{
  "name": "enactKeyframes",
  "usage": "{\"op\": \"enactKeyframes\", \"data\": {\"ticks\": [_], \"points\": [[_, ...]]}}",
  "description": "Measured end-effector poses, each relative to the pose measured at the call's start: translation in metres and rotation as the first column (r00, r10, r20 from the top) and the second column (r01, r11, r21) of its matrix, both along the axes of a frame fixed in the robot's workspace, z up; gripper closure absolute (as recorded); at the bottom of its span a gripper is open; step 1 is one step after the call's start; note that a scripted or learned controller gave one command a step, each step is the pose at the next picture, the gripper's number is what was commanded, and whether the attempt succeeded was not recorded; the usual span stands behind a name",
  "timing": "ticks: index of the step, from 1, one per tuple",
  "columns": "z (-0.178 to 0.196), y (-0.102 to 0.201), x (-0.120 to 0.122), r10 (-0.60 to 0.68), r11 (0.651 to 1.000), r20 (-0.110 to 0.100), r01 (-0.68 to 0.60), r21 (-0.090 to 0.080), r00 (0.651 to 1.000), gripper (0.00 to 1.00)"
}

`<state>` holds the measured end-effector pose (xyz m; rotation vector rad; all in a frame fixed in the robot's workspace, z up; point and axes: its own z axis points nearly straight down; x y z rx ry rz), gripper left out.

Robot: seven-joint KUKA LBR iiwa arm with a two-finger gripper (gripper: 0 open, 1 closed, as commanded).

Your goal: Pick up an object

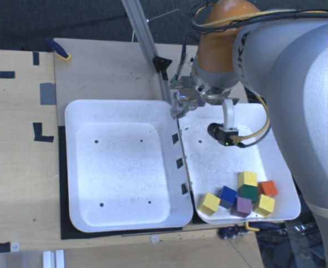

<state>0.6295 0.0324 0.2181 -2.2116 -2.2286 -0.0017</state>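
Hand [182,100] hovers at right bin's [208,166] far-left corner; grip state possibly hidden, cannot tell. 7 cubes [242,197] cluster near-right.

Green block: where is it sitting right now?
The green block sits in the right bin, near its front corner, packed among the blue, purple, orange and yellow blocks.
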Motion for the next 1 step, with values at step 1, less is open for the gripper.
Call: {"op": "enactKeyframes", "data": {"ticks": [1], "points": [[-0.0059,0.0558,-0.0072,0.0,1.0,-0.002,0.0,-0.001,1.0,1.0]]}}
